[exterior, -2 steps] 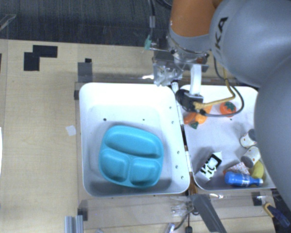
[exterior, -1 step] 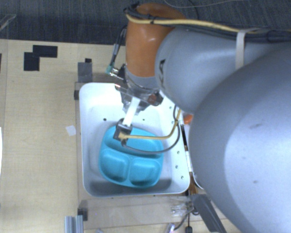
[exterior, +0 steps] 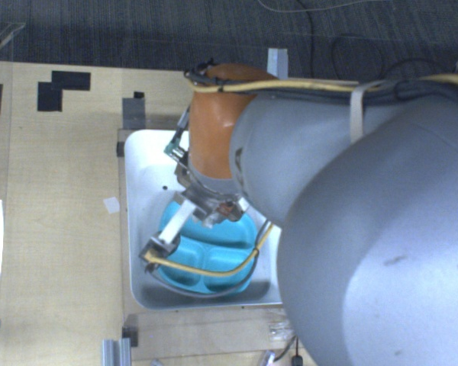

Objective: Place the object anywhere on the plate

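Gripper [exterior: 159, 252] low over blue plate [exterior: 214, 244], at its left rim. Plate inside white bin [exterior: 141, 197]. Finger state: cannot tell.

Pale tan wooden bench top [exterior: 53, 227] spans 9 o'clock to 6 o'clock, with black rectangular cut-out marks [exterior: 62, 88] at 10 o'clock. Dark grey ribbed carpet floor [exterior: 137, 14] at 12 o'clock; thin pale cable [exterior: 343, 2] loops across it toward 1 o'clock.

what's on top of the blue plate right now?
The gripper and a yellow cable sit over the blue plate, which lies in the white bin. The arm covers the plate's right side, so anything there is hidden.
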### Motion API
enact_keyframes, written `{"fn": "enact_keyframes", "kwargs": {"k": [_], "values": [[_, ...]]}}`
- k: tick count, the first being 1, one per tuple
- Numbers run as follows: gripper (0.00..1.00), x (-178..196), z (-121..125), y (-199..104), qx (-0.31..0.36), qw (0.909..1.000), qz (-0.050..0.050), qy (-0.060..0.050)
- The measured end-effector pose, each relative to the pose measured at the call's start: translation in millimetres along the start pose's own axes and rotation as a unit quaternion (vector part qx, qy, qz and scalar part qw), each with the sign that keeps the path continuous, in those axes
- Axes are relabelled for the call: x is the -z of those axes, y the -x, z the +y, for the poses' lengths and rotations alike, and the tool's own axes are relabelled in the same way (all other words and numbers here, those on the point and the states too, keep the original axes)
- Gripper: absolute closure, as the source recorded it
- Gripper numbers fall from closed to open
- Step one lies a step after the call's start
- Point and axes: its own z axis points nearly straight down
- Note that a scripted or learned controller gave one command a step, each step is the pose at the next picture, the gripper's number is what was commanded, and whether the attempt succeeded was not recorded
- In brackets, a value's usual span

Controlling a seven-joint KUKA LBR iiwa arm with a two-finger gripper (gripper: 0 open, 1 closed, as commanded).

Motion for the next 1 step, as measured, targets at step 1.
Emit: {"fn": "enact_keyframes", "kwargs": {"k": [1], "values": [[0.00,0.1,0.1,0.0,0.000,1.0000,0.000,0.000]]}}
